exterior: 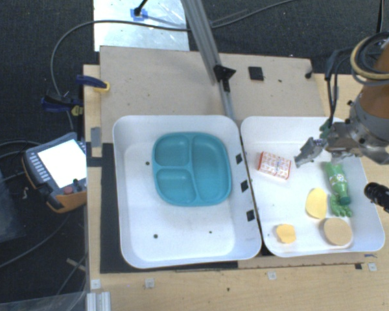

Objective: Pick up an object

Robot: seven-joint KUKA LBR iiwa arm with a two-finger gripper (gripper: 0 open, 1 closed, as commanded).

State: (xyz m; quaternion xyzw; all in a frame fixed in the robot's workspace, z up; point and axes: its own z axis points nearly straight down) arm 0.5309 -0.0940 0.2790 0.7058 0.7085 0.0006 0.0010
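I see the gripper (309, 151) hanging over the right bin (259, 135), its tips just right of a red-and-white packet (274, 165); nothing sits between its fingers, and whether they are spread or closed I cannot tell. In the same bin lie a green bottle (338, 185), a yellow piece (316, 203), a smaller yellow piece (285, 234) and a tan disc (338, 231). The left bin (133, 238) holds a teal tray (192, 168).
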